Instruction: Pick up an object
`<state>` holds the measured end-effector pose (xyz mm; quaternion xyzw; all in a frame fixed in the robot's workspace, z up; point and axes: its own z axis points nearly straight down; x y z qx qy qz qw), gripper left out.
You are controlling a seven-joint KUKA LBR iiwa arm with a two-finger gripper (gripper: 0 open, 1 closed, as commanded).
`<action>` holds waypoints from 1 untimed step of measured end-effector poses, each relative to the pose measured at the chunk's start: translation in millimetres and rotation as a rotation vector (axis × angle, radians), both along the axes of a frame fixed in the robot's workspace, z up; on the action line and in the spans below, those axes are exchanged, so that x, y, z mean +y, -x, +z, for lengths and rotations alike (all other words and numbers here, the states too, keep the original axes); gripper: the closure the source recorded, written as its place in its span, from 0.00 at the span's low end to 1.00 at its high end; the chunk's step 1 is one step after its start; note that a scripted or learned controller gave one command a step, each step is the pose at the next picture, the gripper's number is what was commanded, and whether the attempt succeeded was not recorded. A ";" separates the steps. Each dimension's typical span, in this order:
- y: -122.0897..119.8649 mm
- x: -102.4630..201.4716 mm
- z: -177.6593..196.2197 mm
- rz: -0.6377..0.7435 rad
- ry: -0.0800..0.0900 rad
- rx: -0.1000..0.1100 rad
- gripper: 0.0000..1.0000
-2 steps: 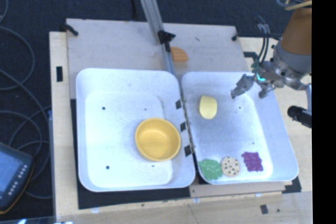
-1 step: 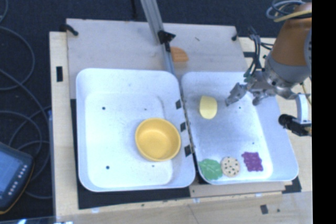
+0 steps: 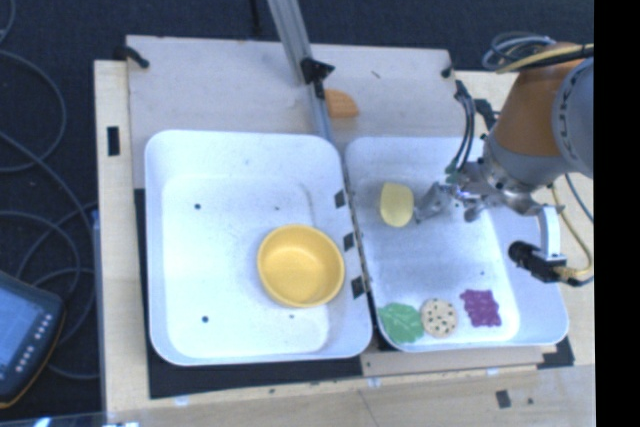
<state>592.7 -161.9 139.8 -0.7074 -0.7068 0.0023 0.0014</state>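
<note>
One grey arm (image 3: 535, 130) bends low over the right bin (image 3: 530, 320), tool (image 3: 432, 203) beside a yellow object (image 3: 397, 204), grip state unclear.

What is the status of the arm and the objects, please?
End effector low in right bin, beside pale yellow object. Nothing seen held. Green piece, cookie, purple piece along near edge. Yellow bowl in left bin.
</note>
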 end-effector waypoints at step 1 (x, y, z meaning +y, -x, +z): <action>0.4 -1.3 -41.0 -0.001 0.001 -0.003 0.00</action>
